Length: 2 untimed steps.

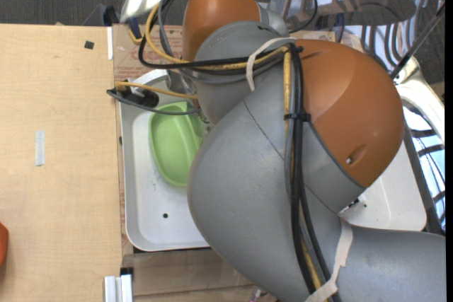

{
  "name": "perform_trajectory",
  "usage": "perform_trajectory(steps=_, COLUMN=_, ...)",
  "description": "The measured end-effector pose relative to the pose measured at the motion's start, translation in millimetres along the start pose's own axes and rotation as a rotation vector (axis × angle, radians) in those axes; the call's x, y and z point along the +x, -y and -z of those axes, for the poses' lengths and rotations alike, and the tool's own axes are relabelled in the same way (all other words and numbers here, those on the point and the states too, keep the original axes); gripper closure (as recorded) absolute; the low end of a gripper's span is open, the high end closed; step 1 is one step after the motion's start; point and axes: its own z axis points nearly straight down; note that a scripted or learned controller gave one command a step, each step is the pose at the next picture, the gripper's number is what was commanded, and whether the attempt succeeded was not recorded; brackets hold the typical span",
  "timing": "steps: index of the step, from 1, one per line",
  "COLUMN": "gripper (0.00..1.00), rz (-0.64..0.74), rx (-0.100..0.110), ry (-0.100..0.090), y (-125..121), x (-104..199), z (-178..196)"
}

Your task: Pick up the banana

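Observation:
The grey and orange arm (pixel 283 152) fills most of the view and reaches over the left white bin (pixel 152 223). Its bulk covers the far part of that bin and most of the right bin (pixel 396 201). A light green bowl-like object (pixel 173 145) lies in the left bin, partly under the arm. I see no banana in the uncovered part of either bin. The gripper end of the arm is hidden behind the arm's own body.
A tan wooden board (pixel 56 152) lies left of the bins, with a small pale strip (pixel 39 148) on it and a red object (pixel 3 244) at its left edge. Black and yellow cables (pixel 163 46) loop above the left bin.

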Motion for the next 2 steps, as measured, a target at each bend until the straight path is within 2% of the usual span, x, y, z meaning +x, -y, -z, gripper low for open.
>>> perform_trajectory(steps=1, gripper=0.0, rz=0.598, rx=-0.003, ry=-0.008, y=16.0, x=-18.8, z=0.4)
perform_trajectory(steps=2, gripper=0.0, rz=0.215, rx=0.001, ry=0.005, y=9.0, x=-60.6, z=-10.0)
